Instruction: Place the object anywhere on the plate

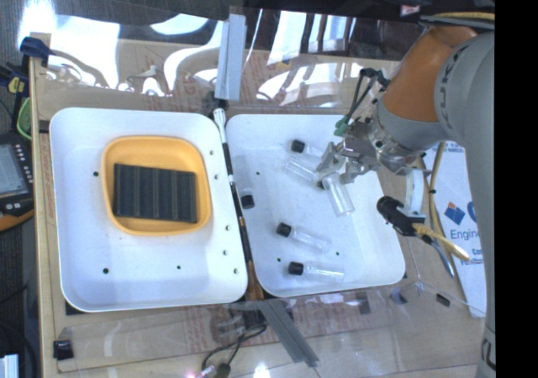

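Camera view puts the grey arm (454, 74) entering from three o'clock, over the right bin (382, 263). At nine o'clock the left bin (76, 275) carries the yellow plate (113, 158) with a dark ribbed insert (157, 193). In the right bin, the gripper (338, 168) hangs near the centre, just above a clear tube (339, 196); whether it is open, closed or gripping I cannot tell. More clear tubes with black caps lie around: one at twelve o'clock (297, 148), two at six o'clock (304, 238) (313, 269). A risk, I judge: these tubes are smooth and round, so one may roll or slip free before reaching the plate.
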`<control>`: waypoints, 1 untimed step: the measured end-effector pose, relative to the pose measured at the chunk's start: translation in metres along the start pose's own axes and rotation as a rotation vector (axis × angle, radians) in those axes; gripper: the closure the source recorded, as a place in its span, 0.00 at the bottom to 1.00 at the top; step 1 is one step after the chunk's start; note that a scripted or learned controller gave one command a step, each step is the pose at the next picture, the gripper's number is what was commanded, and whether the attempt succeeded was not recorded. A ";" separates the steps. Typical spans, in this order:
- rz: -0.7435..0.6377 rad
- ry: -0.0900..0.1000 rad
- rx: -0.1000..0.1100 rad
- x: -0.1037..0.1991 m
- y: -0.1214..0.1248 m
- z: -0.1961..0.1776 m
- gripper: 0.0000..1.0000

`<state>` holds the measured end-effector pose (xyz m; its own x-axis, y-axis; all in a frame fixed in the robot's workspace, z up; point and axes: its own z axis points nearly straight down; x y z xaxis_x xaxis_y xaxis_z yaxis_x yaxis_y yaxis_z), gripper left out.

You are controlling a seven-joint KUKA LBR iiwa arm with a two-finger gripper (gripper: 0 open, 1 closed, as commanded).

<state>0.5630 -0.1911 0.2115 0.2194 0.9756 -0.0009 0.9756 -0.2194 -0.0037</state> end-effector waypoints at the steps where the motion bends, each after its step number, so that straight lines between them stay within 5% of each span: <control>1: -0.136 0.002 0.003 0.033 -0.050 0.027 1.00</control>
<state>0.5216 -0.1481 0.1846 0.0847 0.9964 0.0014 0.9964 -0.0847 -0.0063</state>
